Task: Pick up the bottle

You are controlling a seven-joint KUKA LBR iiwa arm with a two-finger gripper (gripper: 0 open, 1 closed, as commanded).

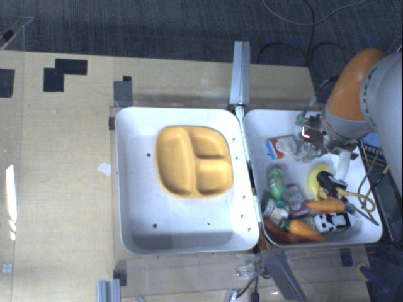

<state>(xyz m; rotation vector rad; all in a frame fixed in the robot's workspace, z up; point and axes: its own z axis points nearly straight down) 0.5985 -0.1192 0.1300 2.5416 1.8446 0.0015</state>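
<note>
Gripper (313, 145) hovering at right bin's (255, 131) far side, finger state unreadable; bottle (276, 184) lies near the left wall, wedged against clutter, so my grab may snag the carrot (325, 205).

My arm (378, 99) comes in from the right edge of the view, high on that side. Its casing is grey, with a rounded orange band (351, 85) sitting just above my wrist. From the band, the wrist angles down and to the left. My pincer (308, 145) hangs at the end of it as a dark, cluttered shape with a small red light glowing on its body. The tips are too blurred for me to tell how they stand.
</note>
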